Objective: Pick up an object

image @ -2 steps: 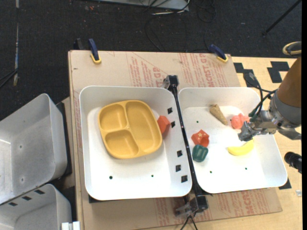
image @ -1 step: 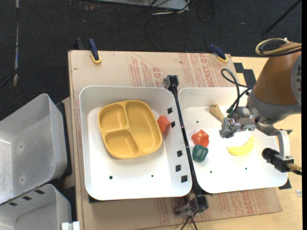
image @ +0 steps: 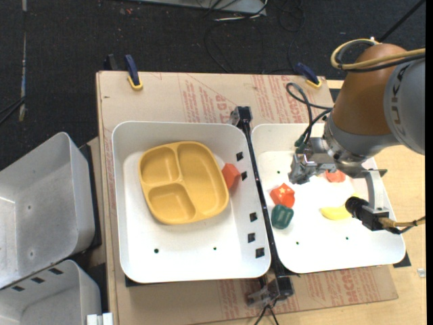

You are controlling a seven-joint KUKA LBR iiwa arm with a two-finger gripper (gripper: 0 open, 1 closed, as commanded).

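In the right bin [image: 379, 252] lie a red block [image: 283, 196], a dark green piece [image: 281, 216] just below it, and a yellow banana-shaped piece [image: 333, 213] further right. A second red piece [image: 335, 177] peeks out from under the wrist. My gripper [image: 302, 170] hangs low over the upper middle of the right bin, a little above and right of the red block. Nothing is seen held in it. In the left bin [image: 128, 249], a yellow divided plate [image: 183, 181] has an orange-red block [image: 231, 175] against its right rim.
A black clip and cable [image: 362, 212] hang from the arm over the right bin, next to the yellow piece. A black divider strip [image: 254, 202] runs between the bins. Grey tubs [image: 40, 202] stand off the bench to the left.
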